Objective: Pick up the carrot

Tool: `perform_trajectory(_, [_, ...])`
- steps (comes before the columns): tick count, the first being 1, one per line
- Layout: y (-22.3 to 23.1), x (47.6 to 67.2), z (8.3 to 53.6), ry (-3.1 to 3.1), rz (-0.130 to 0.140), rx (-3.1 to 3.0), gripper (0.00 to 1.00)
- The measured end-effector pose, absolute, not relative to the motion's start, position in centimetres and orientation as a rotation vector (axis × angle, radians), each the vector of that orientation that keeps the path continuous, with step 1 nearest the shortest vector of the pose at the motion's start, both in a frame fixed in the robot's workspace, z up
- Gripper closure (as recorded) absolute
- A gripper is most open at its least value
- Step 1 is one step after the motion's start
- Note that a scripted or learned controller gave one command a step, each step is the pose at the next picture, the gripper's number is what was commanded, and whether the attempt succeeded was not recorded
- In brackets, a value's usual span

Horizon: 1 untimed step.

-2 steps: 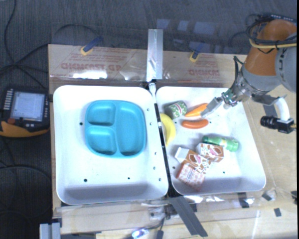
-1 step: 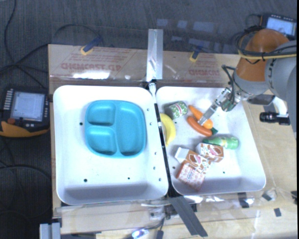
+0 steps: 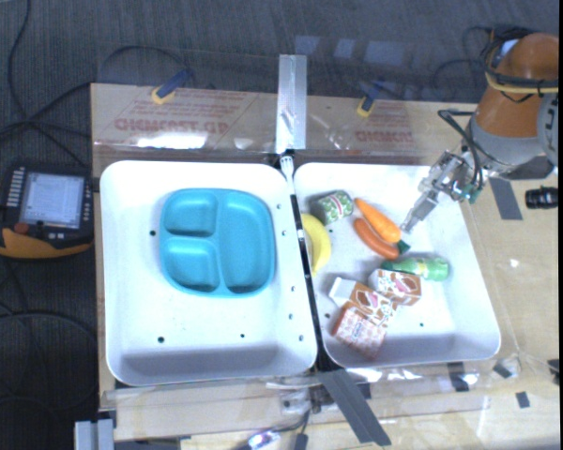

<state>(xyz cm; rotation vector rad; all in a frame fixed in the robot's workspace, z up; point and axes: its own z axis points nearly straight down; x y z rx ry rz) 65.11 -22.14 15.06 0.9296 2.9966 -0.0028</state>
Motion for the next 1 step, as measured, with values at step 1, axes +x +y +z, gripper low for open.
perform_trajectory(1, [-15.61, 65.35, 8.89, 3.007, -0.002, 0.887, 0.0])
